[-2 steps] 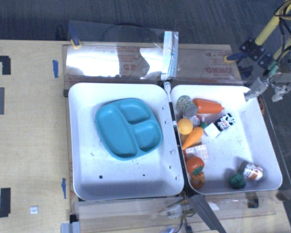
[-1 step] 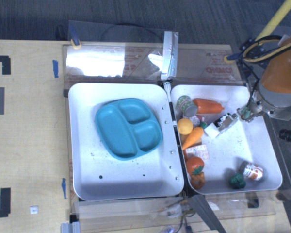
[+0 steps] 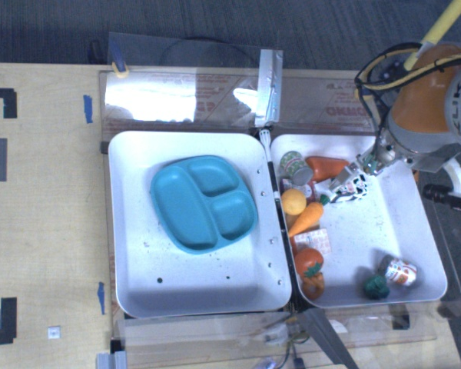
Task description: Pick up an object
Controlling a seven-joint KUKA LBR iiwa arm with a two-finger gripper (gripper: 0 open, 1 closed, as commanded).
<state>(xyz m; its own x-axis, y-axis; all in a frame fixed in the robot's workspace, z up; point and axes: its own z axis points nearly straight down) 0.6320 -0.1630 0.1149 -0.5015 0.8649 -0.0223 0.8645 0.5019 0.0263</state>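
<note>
My gripper (image 3: 346, 188) hangs low over the upper middle of the right bin (image 3: 415, 229), reaching in from the right under the orange wrist band. Just left of it lie an orange carrot (image 3: 326, 164) and a small can (image 3: 293, 164) on its side. Below those, along the bin's left wall, are a yellow lemon (image 3: 293, 201), a second carrot (image 3: 307, 217), a white packet (image 3: 313, 241) and a red tomato (image 3: 308, 260). Nothing shows in the gripper's grasp.
A green toy (image 3: 376, 286) and a small red-and-white can (image 3: 400, 270) lie at the right bin's front right. The left bin (image 3: 131, 267) holds a blue divided plate (image 3: 203, 202). A grey arm link and cables stand over the right bin's far right corner.
</note>
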